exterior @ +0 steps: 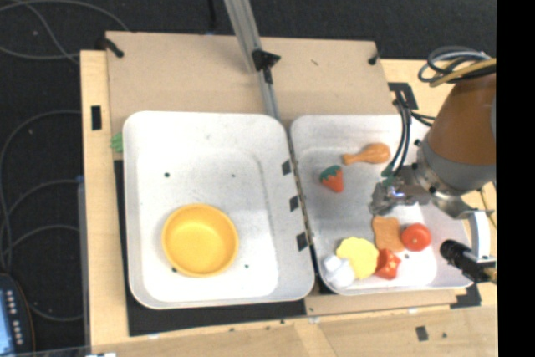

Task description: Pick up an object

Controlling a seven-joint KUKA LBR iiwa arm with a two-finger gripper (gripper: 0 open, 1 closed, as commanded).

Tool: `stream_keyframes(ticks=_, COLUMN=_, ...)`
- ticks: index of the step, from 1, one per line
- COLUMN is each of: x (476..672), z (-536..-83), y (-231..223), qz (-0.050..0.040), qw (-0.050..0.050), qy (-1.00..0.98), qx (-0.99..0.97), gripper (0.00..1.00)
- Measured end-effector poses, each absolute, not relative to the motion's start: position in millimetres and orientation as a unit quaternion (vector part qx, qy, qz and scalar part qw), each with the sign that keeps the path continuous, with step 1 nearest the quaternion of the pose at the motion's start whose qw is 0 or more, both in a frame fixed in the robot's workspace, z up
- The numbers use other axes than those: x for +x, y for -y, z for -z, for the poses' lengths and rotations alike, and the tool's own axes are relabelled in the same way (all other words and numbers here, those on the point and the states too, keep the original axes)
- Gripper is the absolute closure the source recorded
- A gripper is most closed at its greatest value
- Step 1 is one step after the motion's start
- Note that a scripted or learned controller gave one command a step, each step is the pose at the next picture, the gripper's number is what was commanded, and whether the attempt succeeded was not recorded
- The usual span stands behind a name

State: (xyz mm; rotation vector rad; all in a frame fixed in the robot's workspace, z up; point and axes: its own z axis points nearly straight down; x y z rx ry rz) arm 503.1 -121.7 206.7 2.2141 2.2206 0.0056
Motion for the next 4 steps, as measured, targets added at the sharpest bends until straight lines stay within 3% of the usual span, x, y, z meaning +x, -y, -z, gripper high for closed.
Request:
stream_keyframes(ticks=1, x=504.9, z=-240, y=123, qz=-0.0016, qw=0.003, qy=-0.708, qx=0.706, gripper=1.00)
stream_keyframes(ticks=3, x=519.8, z=-239, y=24, qz=-0.0013, qw=0.000, qy=-0.710, qx=0.704, gripper=1.00)
stream_keyframes(ticks=4, x=515.5, z=-250, y=-27, qz=-0.0017, qw=0.000, qy=-0.710, qx=0.704, gripper=1.00)
